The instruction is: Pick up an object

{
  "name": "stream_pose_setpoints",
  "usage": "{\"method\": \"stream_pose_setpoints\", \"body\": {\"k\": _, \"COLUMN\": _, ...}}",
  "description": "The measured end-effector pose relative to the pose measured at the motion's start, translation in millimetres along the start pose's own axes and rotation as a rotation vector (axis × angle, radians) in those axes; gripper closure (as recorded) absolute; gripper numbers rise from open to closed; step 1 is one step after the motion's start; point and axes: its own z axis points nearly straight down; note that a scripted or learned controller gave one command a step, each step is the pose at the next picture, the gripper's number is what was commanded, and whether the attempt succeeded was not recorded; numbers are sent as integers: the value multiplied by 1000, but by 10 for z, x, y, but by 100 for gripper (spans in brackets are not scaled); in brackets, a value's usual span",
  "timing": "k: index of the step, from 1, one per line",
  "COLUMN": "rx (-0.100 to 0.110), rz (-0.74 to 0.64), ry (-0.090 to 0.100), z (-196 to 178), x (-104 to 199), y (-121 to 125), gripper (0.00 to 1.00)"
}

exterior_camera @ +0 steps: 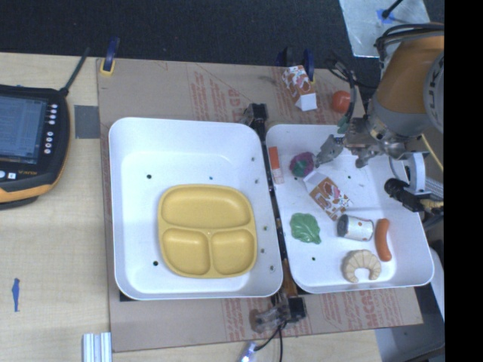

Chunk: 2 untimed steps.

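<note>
My gripper [344,155] hangs over the far part of the right bin [411,281], open, with nothing between its fingers. Its left fingertip [327,154] is just right of a purple round object [302,164]. Below it lie a red-and-white snack packet [330,197], a green leaf-shaped item [306,228], a small can on its side [355,227], a sausage [384,239] and a croissant [362,265]. An orange-and-white tube [274,163] lies against the bin's left wall.
The left bin [136,149] holds a yellow divided plate [207,229]. A small carton [299,87] and a red ball [342,100] sit on the cardboard beyond the right bin. A tablet-like pendant [26,142] lies at the far left.
</note>
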Motion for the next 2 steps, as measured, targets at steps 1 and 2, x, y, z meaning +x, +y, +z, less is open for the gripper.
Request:
{"method": "stream_pose_setpoints", "body": {"k": 1, "rx": -3, "rz": 2, "ry": 0, "z": 712, "x": 1, "y": -301, "gripper": 0}}
{"method": "stream_pose_setpoints", "body": {"k": 2, "rx": -5, "rz": -2, "ry": -3, "z": 592, "x": -13, "y": -288, "gripper": 100}}
